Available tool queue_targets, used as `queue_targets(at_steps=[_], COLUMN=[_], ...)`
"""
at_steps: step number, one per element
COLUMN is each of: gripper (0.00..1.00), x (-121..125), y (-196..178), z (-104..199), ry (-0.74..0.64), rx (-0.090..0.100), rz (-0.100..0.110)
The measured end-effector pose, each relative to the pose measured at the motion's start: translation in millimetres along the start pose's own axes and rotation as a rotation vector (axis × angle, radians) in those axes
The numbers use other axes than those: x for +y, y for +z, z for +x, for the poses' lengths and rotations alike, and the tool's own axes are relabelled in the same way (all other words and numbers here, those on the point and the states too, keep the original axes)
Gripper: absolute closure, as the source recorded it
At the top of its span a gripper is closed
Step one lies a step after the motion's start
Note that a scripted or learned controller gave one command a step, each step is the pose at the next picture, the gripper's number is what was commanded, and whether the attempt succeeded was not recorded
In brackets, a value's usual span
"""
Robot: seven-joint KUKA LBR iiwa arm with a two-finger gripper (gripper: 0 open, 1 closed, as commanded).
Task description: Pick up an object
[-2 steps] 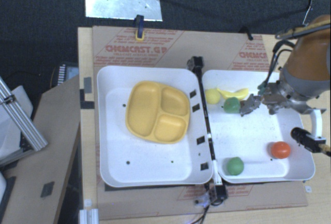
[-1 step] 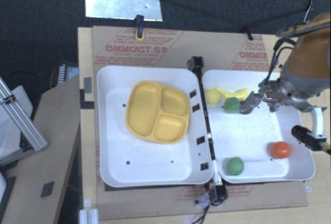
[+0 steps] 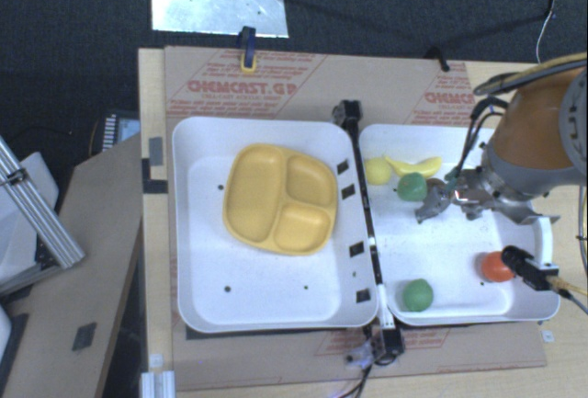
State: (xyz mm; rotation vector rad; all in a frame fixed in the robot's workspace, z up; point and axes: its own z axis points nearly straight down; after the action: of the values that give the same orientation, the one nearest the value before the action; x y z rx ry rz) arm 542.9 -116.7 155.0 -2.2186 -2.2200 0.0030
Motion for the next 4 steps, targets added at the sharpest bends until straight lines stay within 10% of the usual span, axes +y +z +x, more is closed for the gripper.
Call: queue_targets(at_steps=[2,3,4], gripper=[0.0,1.0,1.0], x=[-8,-7,-10], y=[71,60,17], z=[-2,-2,-4], ry=[0.0,0.001,0.001], rx=[0.0,-0.001,-0.002], rz=[-0.003,-0.006,-0.007])
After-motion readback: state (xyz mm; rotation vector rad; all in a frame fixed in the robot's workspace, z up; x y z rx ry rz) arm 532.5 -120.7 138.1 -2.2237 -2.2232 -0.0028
